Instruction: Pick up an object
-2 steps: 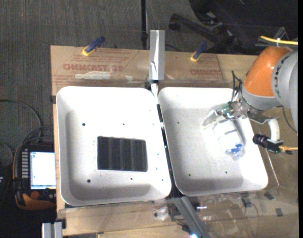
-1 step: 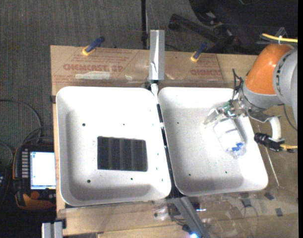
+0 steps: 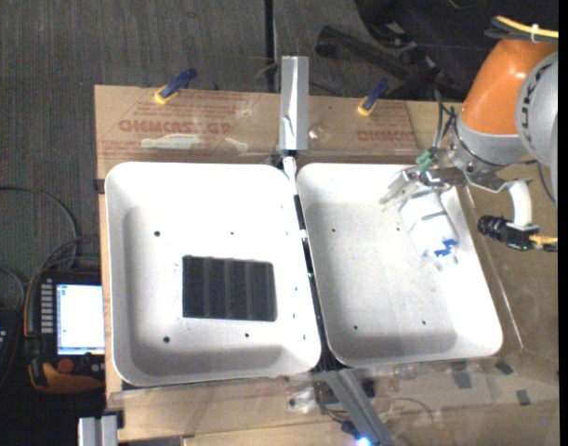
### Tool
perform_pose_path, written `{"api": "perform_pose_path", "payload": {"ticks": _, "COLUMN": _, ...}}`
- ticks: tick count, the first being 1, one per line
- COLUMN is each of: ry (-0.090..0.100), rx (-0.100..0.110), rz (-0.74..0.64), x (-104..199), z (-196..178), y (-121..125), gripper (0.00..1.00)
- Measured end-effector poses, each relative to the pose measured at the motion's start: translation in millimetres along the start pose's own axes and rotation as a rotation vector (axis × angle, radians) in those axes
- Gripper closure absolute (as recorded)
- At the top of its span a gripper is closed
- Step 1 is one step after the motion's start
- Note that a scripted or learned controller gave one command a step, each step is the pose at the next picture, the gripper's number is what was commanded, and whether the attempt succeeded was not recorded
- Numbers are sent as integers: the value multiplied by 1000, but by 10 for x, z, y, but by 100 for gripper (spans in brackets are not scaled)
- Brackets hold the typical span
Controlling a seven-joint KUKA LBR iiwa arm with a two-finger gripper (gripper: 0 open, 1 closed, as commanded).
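Claw (image 3: 406,186) just above clear bottle (image 3: 432,233)

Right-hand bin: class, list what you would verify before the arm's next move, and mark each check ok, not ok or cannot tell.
1. Clear bottle lies inside the right bin: ok.
2. Gripper sits over the bottle's upper end: ok.
3. Bottle between the fingers: cannot tell.
4. Bottle lies near the bin's far-right wall, little room beside it: not ok.
5. Black grate lies in the left bin, out of the way: ok.
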State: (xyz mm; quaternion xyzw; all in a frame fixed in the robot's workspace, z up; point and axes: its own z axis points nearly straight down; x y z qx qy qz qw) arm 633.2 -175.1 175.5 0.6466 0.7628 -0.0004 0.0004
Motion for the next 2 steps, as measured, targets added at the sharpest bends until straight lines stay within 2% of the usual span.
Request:
{"api": "perform_pose_path", "payload": {"ticks": 1, "ry": 1, "rx": 1, "rz": -167, "x": 332, "z": 518, "y": -329, "gripper": 100}}
{"api": "perform_pose_path", "payload": {"ticks": 2, "ry": 1, "rx": 0, "rz": -159, "x": 893, "z": -86, "y": 147, "gripper": 100}}
